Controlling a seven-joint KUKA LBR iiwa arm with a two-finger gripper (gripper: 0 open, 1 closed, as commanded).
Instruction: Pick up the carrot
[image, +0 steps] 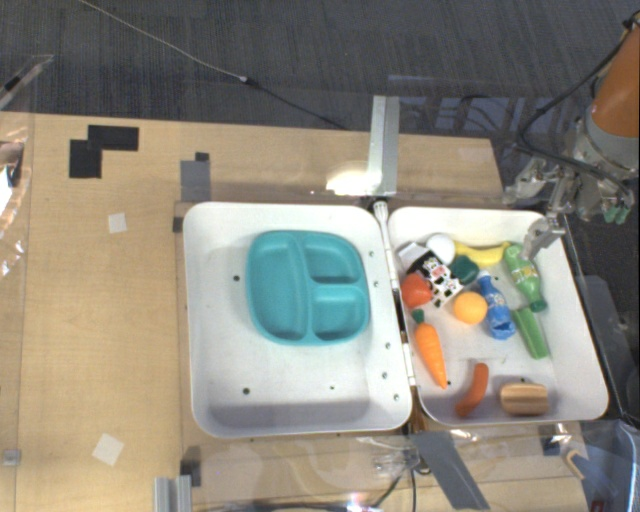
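2 bins: shallow white trays side by side on the desk (100, 330), the left bin (215, 400) and the right bin (580, 370) meeting along a centre seam.
Left bin: holds 1 teal divided plate (307, 286), lying flat near the middle.
Carrot (431, 355): in the right bin, close to its left wall, lying with the thick end toward the far side and the tip toward the near side; nothing is gripping it.
Near the carrot: a red tomato-like ball (415, 291) just beyond its thick end, a red sausage-shaped piece (473, 389) just to its right, apart from it.
Rest of right bin: an orange ball (469, 309), a blue bottle (497, 312), a black-and-white patterned toy (438, 277), a white ball (440, 246), a yellow banana (482, 255), 2 green pieces, namely a bottle (524, 277) and a long vegetable (533, 331), and a tan bread-like block (524, 398) at the near right.
Arm (612, 110): enters from the upper right, orange band visible.
Tool (543, 235): over the far right corner of the right bin, well apart from the carrot; its opening cannot be told, and nothing is seen held in it.
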